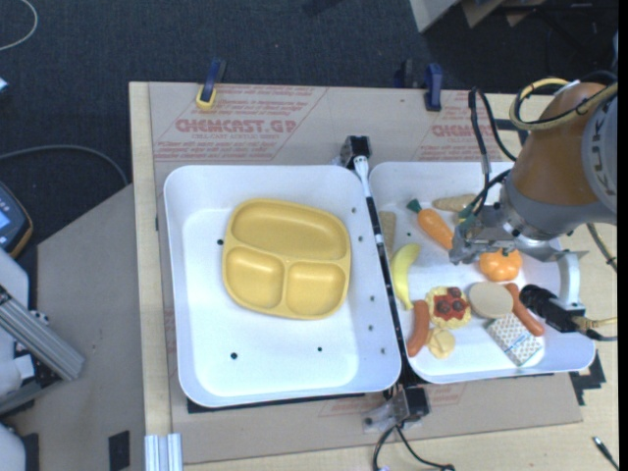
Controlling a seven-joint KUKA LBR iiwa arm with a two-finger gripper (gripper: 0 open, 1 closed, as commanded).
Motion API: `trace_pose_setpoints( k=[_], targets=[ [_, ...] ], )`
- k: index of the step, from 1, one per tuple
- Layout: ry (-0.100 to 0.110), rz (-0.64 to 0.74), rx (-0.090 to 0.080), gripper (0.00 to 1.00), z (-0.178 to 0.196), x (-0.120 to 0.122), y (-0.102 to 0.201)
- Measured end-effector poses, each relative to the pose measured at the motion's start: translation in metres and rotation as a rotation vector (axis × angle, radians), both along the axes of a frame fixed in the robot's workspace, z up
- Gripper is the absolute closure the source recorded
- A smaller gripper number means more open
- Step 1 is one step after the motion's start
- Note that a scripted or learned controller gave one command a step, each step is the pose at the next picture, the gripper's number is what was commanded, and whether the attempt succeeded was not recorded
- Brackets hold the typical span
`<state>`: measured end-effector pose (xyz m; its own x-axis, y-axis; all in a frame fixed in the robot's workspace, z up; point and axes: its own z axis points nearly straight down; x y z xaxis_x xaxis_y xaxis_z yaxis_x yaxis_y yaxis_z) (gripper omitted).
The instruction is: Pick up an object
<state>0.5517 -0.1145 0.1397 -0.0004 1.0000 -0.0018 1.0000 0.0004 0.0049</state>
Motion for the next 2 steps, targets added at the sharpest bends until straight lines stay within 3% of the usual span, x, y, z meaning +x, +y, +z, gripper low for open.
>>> trace_pose_setpoints(
  k=[2],
  targets=[
    [-0.002,0.000,0.000,1.00,0.088,0.003,-0.011]
  ],
)
